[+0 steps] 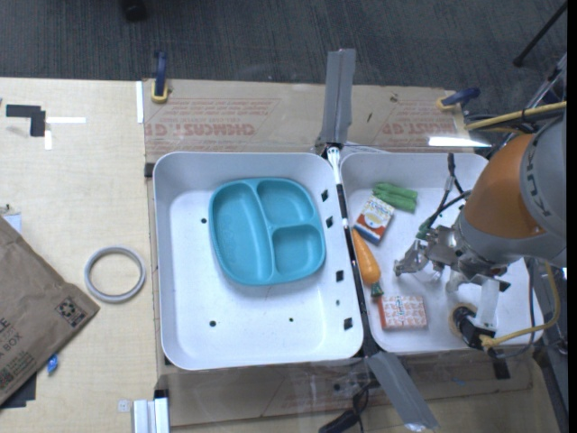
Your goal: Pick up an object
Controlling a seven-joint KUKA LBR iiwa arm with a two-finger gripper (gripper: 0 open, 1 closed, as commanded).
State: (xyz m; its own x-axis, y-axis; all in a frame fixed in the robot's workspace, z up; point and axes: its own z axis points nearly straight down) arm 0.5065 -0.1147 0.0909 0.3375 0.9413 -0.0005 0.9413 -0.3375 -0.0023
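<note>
Right, my gripper (424,262) hangs low in the right bin (397,339) near the carton (403,312) — grip state I cannot tell.

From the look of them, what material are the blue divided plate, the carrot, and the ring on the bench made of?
The blue divided plate looks like moulded plastic: even turquoise colour, rounded compartments, soft sheen. The carrot is probably a plastic toy, since its orange surface is smooth and uniform with a green tip. The ring seems to be a tape roll, greyish and pale, though the material is hard to tell.
</note>
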